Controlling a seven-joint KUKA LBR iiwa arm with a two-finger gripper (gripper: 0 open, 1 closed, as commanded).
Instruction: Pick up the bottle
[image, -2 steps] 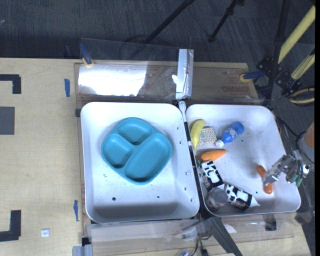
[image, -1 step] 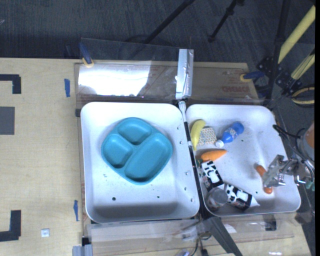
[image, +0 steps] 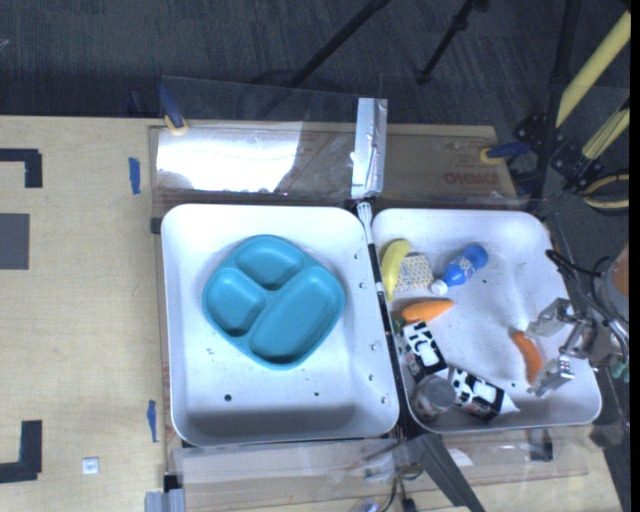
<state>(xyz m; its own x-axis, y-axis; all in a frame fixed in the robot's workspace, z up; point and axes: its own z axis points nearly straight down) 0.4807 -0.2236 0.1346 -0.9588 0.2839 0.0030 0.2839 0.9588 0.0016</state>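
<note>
Pale wooden bench (image: 70, 300) bears two bins; gripper (image: 556, 350) spread wide, bottle (image: 462, 266) apart.

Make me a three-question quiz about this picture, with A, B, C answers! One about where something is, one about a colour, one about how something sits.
1. Where is the bottle?
A. right bin
B. left bin
C. on the wooden bench

2. What colour is the divided plate?
A. red
B. blue
C. yellow

3. How is the bottle sitting?
A. standing upright
B. lying on its side
C. lifted up in the pincer

Answers:
1 A, it lies in the right bin near the yellow toy.
2 B, the plate in the left bin is blue.
3 B, it lies flat, far from the pincer.
</note>
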